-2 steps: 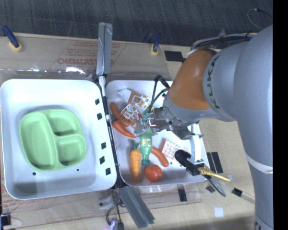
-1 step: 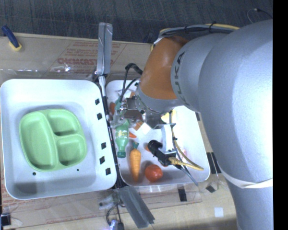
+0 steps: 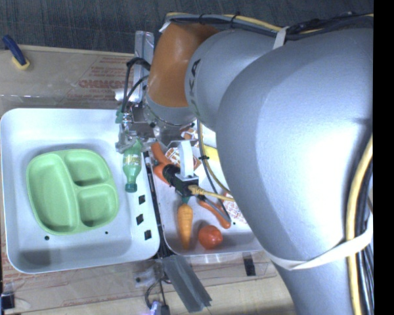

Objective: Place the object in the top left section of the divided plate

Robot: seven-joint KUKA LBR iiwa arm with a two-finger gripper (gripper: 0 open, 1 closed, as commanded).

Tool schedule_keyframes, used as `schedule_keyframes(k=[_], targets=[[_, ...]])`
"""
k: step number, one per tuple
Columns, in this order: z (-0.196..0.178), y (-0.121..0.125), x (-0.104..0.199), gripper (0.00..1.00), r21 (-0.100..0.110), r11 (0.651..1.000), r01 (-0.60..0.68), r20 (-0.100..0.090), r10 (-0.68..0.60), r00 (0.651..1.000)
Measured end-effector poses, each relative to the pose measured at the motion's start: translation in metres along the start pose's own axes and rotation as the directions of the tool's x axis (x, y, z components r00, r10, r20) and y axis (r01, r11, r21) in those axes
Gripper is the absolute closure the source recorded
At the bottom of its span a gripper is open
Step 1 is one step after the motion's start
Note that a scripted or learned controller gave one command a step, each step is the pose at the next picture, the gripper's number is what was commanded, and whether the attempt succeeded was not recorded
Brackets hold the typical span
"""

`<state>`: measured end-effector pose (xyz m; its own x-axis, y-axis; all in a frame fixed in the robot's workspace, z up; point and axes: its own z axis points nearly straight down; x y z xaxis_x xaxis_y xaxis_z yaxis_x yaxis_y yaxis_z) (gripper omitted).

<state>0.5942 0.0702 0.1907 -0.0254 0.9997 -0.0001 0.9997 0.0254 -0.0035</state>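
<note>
One green bottle (image 3: 131,169) hanging below gripper (image 3: 130,143), seemingly pinched at neck, over left bin (image 3: 13,176) right edge | step: carry | next: shift left to green divided plate (image 3: 71,190) top-left section, release

Green bottle (image 3: 131,169) hangs upright just beside green divided plate (image 3: 71,190).

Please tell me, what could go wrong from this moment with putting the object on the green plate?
1. The green bottle hangs under the gripper over the left bin's right side, short of the green plate. A release here would probably miss the plate.
2. The top left section is small, so the bottle might roll into another section.
</note>
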Motion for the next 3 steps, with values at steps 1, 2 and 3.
schedule_keyframes(k=[1,2,3], targets=[[0.0,0.0,0.0,0.0,0.0,1.0,0.0,0.0,0.0,1.0],[-0.01,0.0,0.001,1.0,0.002,1.0,0.008,0.001,-0.008,1.0],[-0.058,-0.022,-0.063,1.0,-0.003,0.998,0.066,0.001,-0.066,0.998]])
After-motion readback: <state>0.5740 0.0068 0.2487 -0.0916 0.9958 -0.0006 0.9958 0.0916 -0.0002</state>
